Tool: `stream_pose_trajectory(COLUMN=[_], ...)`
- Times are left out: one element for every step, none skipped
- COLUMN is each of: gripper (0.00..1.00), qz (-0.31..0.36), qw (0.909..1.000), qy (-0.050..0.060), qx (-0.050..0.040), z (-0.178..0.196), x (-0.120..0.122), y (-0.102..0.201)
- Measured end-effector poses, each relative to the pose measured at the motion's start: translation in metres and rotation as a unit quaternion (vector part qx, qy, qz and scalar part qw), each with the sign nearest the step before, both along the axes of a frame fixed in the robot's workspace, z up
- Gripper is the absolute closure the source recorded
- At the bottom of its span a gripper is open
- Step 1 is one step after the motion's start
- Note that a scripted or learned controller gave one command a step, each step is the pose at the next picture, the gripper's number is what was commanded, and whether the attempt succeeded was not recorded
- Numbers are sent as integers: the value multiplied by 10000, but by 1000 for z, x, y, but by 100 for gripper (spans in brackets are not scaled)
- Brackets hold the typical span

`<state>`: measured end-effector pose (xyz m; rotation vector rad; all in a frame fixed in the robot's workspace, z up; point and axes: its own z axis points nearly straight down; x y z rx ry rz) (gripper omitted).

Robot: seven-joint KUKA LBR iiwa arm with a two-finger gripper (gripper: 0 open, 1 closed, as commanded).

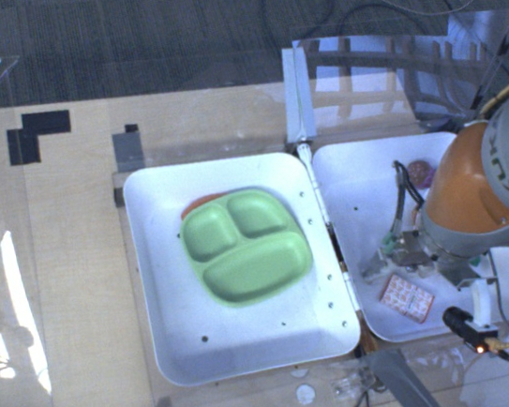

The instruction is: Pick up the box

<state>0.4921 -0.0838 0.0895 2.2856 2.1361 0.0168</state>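
Bench [79,300] is lying under two white bins side by side. Left bin [177,352] is holding a green divided tray [245,247], tilted a bit, with something reddish peeking out from under its upper-left edge. Right bin [356,183] is holding the box. Arm [480,188], grey with orange band, is reaching in from the right and hanging over the right bin's middle. Gripper [401,247] is sitting low in the right bin, just above the box; can't tell how wide it is spread or whether it is gripping anything. Box [407,297], small, flat, patterned red and white, is lying on the bin floor near the front edge. Small dark round item [418,170] is sitting near the bin's back, partly behind the arm.
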Motion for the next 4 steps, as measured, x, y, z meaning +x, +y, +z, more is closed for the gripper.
stream_pose_trajectory(gripper=[0,0,0,0], qz=[333,529,839,259], qw=[9994,9986,9965,9997], qy=[-2,-5,1,15], qx=[4,-9,0,15], z=[0,0,0,-1], x=[0,0,0,-1], y=[-3,-1,-6,-7])
